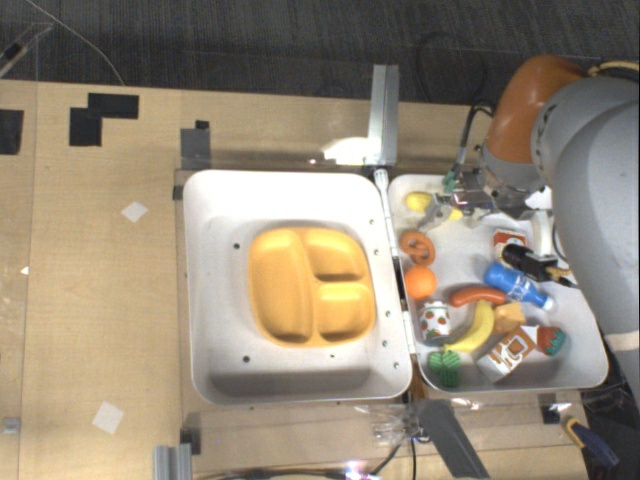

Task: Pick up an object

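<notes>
Wooden bench [90, 298] bears two white bins [200, 298] before dark carpet [250, 18].

The arm [590, 158] is bulky, smooth grey, with a rounded orange band [525, 103] and thin dark cables by the wrist.

Yellow tray [305, 283] in left bin [200, 298]; toys fill right bin [590, 353].
</notes>
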